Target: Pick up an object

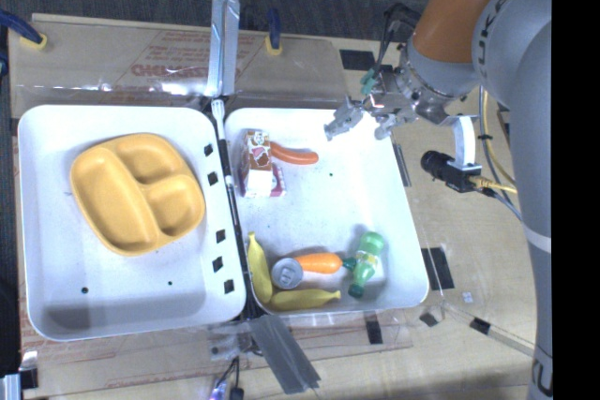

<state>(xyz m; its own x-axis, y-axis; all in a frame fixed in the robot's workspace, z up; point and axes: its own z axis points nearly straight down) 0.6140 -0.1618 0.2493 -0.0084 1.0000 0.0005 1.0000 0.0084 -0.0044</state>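
Gripper (361, 120): over the right bin's (394, 201) 1 o'clock corner, fingers spread apart, nothing between them.
Right bin, 11 o'clock: carton (259, 166), sausage (293, 155) touching it.
Right bin, 6 o'clock: two bananas (281, 290), can (287, 274), carrot (320, 263), green bottle (366, 259), clustered close together.
Left bin (56, 295): yellow tray (138, 192), three compartments, at centre toward 12 o'clock.

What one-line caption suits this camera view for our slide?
Gripper hovers over the right bin of toy food; yellow divided plate lies in the left bin.
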